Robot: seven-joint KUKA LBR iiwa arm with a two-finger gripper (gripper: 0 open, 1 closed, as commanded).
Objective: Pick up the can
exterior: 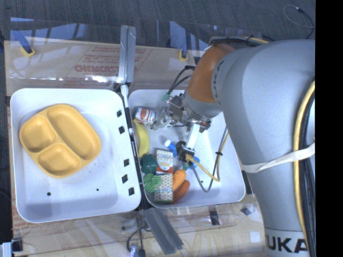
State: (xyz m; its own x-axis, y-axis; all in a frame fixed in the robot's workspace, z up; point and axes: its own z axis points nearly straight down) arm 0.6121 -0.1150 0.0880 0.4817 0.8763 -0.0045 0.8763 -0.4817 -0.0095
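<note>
The can (143,115), red and white, lies on its side at the far left of the right bin (228,167), close to the bin's left wall. My gripper (160,120) hangs low just to the right of the can, right at its end. The grey arm with its orange band comes in from the right above the bin. From this view I cannot make out whether the can sits in the gripper's grasp.
A banana (142,138) lies just in front of the can along the left wall. Nearer the front are a small carton (164,161), a carrot (180,183), green pieces (149,166) and a blue item (170,145). The left bin (32,197) holds a yellow divided plate (60,138).
</note>
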